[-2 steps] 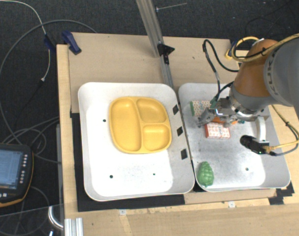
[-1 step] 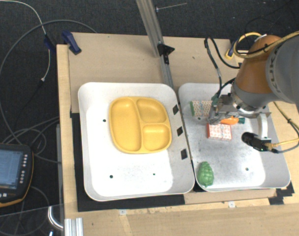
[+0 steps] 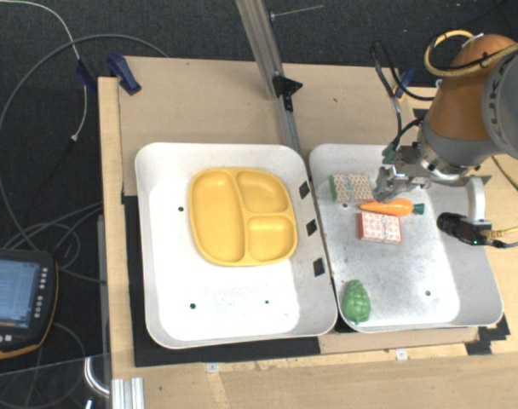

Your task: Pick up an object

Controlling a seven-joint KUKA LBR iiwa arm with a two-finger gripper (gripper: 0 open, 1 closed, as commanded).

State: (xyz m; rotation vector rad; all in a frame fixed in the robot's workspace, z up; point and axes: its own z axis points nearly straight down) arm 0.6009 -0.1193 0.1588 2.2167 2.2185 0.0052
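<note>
Carrot (image 3: 387,207) first: one orange toy carrot lies just beneath my tool (image 3: 394,180), probably light, stiff, smooth plastic, so I'd pinch its thick middle rather than the tapered tip. I cannot tell how wide the tool stands. Just below the tool sits one patterned box (image 3: 380,227), another to its left (image 3: 352,187); one green toy (image 3: 355,301) lies well off.

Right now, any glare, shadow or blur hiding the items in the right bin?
Camera view: lighting even, no strong glare on the right bin; carrot, patterned box and green object read sharp; the arm shades the area around the claw.
</note>
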